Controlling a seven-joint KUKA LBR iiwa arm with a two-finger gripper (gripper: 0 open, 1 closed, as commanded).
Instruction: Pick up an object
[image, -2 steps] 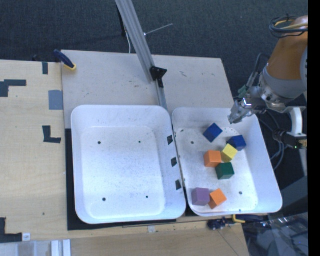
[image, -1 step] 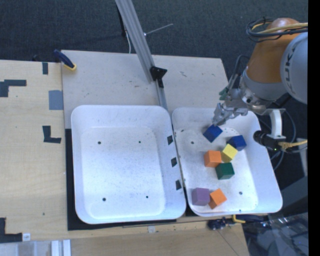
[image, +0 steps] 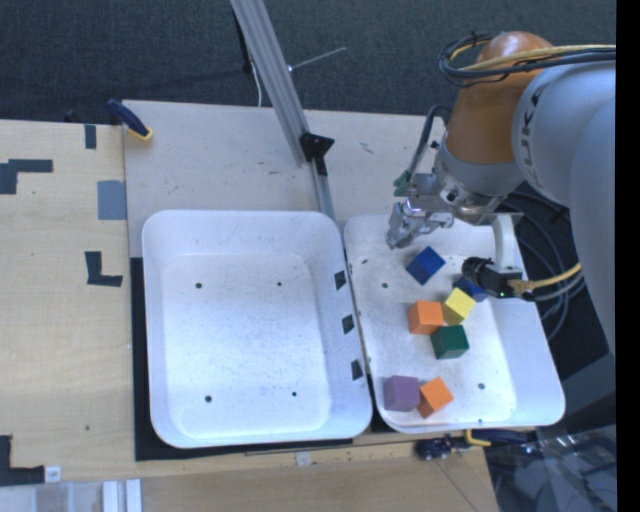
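My gripper (image: 403, 234) hangs over the far part of the right bin (image: 520, 400), just up and left of a blue block (image: 426, 265). Nothing shows between its fingers. Below the blue block lie an orange block (image: 424, 317), a yellow block (image: 460, 303) and a green block (image: 450, 342), packed close together. Near the bin's front edge a purple block (image: 401, 392) sits beside a second orange block (image: 435, 396).
The left bin (image: 165, 300) stands beside the right one. A slanted metal bar (image: 285, 90) runs from the top down to the gap between the bins. A blue and yellow tool (image: 130, 119) lies on the bench at the far left.
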